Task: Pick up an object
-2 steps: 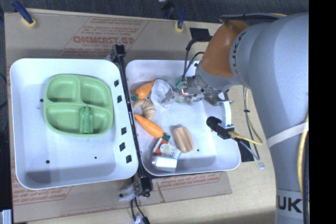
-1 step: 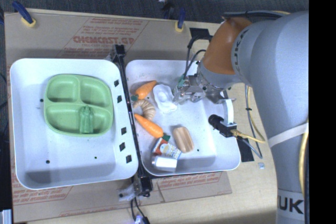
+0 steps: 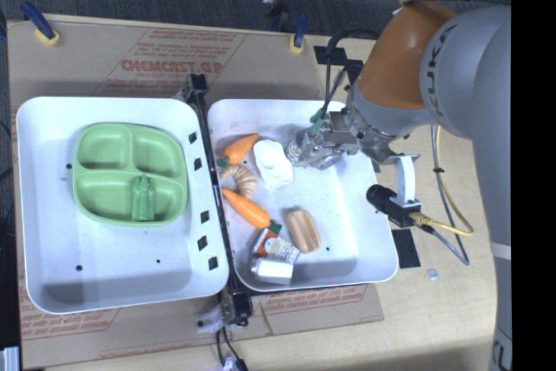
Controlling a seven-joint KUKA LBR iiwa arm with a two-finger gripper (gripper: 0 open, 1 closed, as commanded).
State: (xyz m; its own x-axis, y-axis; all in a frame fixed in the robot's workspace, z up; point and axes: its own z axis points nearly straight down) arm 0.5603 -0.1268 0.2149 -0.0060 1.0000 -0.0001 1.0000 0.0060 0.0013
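The gripper (image 3: 311, 148) hung low inside the right bin (image 3: 369, 252), near that bin's twelve o'clock edge. Its metal fingertips were a blurred tangle, and I could not tell whether they were spread or closed; nothing could be made out between them.

Just beside it, at about nine o'clock, lay a white cup (image 3: 272, 162), close to the tips but, as far as the slanted view allowed, perhaps not touching. Further out at nine o'clock lay an orange carrot (image 3: 240, 147), with a pale twisted pastry (image 3: 243, 179) just below it. At about seven o'clock from the gripper lay a second carrot (image 3: 247, 208), and at six o'clock a tan bread roll (image 3: 303, 229). Beyond that, near the bin's lower edge, sat a small carton (image 3: 275, 259) with red and green print.

Well apart at nine o'clock, the left bin (image 3: 43, 274) held a green divided plate (image 3: 130, 172).

Judged from this, the pick had not been made: every item rested on the bin floor and none was lifted. The cup looked the likeliest target. What was left was to close on something, raise it clear and show it held.
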